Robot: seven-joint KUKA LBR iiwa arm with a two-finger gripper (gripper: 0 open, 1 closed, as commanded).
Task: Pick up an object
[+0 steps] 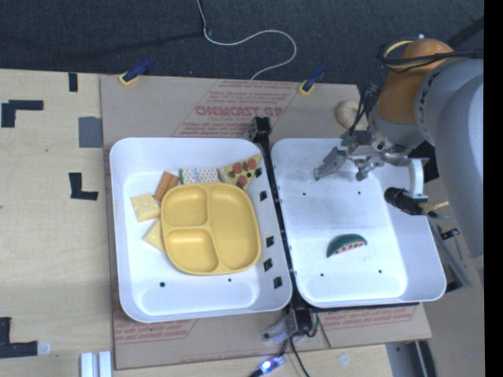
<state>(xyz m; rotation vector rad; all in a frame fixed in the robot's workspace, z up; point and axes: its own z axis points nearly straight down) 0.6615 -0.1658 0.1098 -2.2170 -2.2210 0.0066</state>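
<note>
The two-finger gripper, fingers spread wide and holding nothing, hovers beyond the green-and-red watermelon-slice toy in the right white bin, so descending here risks closing on bare floor.

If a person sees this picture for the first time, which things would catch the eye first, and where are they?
The yellow divided plate stands out first, lying in the left bin with crackers and a pizza slice tucked around its upper and left edges. In the right bin, a lone watermelon slice rests near the front. The gripper hangs open over that bin's back part, apart from the slice.
</note>
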